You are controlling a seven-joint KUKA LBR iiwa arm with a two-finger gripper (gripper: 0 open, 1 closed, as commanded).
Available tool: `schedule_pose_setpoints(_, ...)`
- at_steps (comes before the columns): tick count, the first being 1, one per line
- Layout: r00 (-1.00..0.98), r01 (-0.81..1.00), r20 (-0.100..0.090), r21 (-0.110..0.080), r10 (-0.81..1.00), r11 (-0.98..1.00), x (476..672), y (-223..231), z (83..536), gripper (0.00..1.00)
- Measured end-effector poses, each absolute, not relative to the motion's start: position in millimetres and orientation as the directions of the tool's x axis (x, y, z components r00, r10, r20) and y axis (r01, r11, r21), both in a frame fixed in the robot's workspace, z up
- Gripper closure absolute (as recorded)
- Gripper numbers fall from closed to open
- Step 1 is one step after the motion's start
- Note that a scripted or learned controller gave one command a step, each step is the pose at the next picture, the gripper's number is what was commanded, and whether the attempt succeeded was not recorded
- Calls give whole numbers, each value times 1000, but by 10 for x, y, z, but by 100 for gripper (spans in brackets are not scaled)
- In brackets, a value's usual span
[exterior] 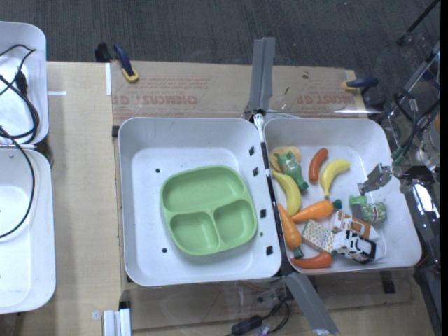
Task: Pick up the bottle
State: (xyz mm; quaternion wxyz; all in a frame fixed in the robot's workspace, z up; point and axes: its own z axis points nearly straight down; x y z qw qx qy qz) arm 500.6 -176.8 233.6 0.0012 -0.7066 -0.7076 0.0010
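Hovered at the right bin's right edge, claw small and blurred, grip state impossible to tell, arm cut off rightward, with the green bottle well to its left, lying beside a banana.

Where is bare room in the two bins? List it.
Left bin: bare floor all round the green plate. Right bin: a bare strip along the far wall, beyond the bananas; crowded from the bottle to the near wall.
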Motion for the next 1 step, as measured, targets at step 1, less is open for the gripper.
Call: schedule_pose_setpoints(1,157,988,-1,-4,988,-157,5007,-247,1904,0)
